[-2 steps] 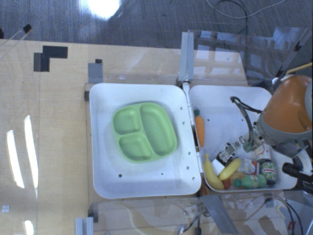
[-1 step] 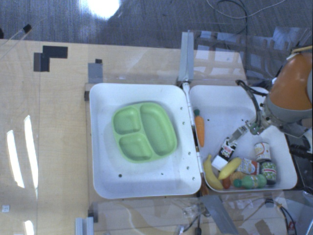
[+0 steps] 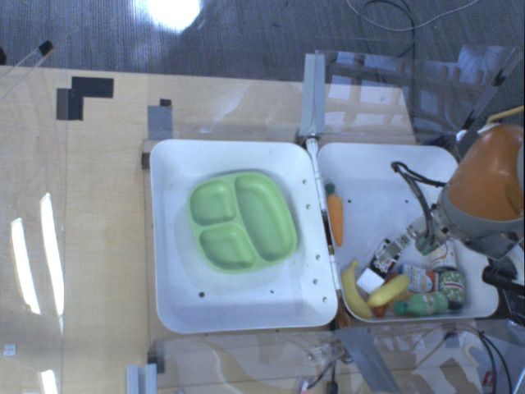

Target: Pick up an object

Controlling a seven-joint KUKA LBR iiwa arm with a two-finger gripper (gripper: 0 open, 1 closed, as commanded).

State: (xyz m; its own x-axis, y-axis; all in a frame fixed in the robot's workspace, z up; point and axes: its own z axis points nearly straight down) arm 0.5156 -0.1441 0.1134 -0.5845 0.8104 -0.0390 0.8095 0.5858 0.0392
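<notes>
The right bin [image 3: 369,183] holds an orange carrot [image 3: 334,217] along its left wall. A heap lies in its near corner: two yellow bananas [image 3: 353,291], a green bottle [image 3: 423,304], a small white block [image 3: 371,279] and printed packets [image 3: 422,279]. My gripper [image 3: 385,261] reaches down from the orange-banded wrist [image 3: 490,179] and hangs low, right over the upper edge of that heap, close to the white block and a banana. Nothing can be seen held in it.
In the left bin [image 3: 168,220] a green divided plate [image 3: 242,220] lies at the middle. A black cable [image 3: 410,179] loops off the wrist over the right bin. A metal divider [image 3: 313,150] separates the bins.
</notes>
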